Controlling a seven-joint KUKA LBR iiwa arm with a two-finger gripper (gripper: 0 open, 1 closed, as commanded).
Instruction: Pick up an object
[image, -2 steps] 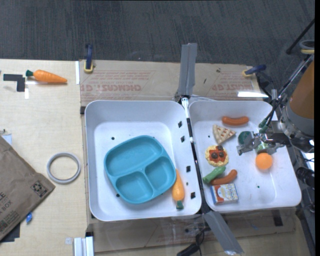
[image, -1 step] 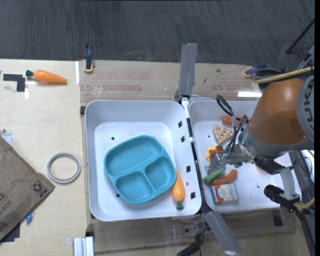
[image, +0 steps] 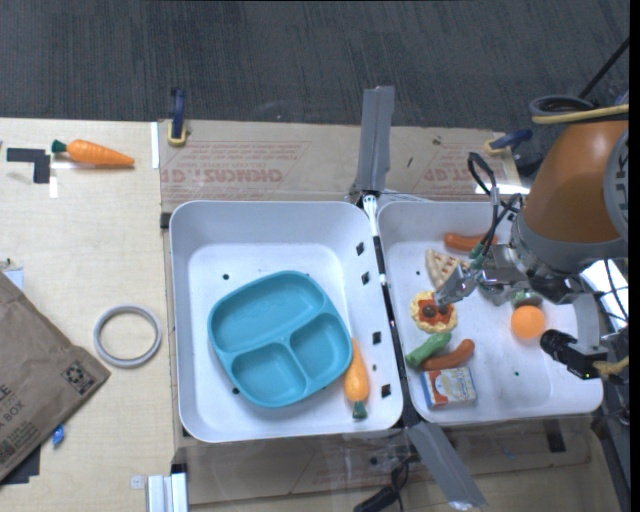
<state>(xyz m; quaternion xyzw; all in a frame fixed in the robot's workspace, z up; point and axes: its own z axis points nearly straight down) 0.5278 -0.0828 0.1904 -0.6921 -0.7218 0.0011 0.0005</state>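
While left bin (image: 190, 300) holds tray (image: 280, 338) (blue), right: toys.

The hand (image: 452, 290) hovers over toy food (image: 434, 313) in the right bin (image: 520, 395).

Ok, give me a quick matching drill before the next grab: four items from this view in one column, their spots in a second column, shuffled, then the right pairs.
Items:
1. blue divided plate
2. orange ball
3. grey tape ring
4. carrot with green top

Places:
A. on the bench, far left corner
B. in the right bin, beside the gripper
C. in the left bin
D. on the bench, left of the left bin

Pairs: 1-C, 2-B, 3-D, 4-A
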